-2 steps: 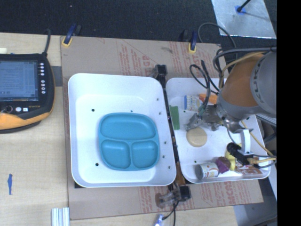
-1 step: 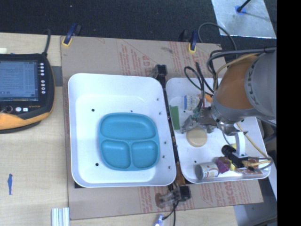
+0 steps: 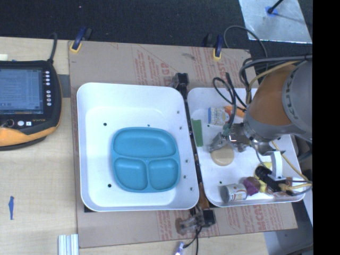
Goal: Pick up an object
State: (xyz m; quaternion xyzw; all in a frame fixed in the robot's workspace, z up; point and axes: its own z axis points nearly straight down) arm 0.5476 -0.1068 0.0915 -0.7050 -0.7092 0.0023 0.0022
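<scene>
Nearest, a small grey-capped cylindrical bottle lies by the right white bin's front wall. Further back, the metal two-finger gripper hangs just above a round tan disc; its spread I cannot tell. Descending centred over the disc looks wisest. No label is readable.

Two white bins: the left bin at nine o'clock of the right bin. One blue divided plate with three compartments. One green strip at the right bin's ten o'clock, one tan round lump, one small bottle at its six o'clock. One control tablet. Three clamps.
</scene>
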